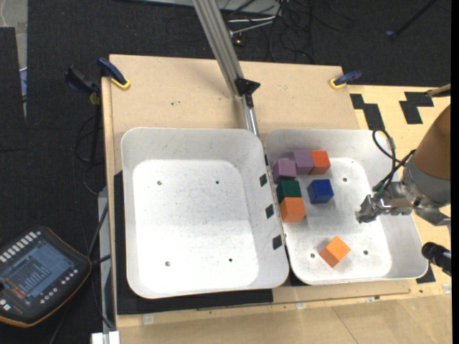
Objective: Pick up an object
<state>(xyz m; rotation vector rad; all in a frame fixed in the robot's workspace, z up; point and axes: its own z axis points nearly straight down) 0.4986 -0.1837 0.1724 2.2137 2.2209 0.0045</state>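
Your claw [367, 213] hovers over the right bin [380, 260], its opening impossible to judge; the lone orange cube [334, 251] lies just below and left of it, well apart from the cluster; centre above it, then descend squarely.

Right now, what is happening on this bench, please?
A grey robot arm reaches in from the right, and its gripper sits over the right bin, near the right wall. All the blocks are in that bin: a cluster of two purple, one red-orange, one green, one orange and a blue block by the left wall, and an orange block apart, nearer the front. No block is between the fingers. The left bin lies beside it.
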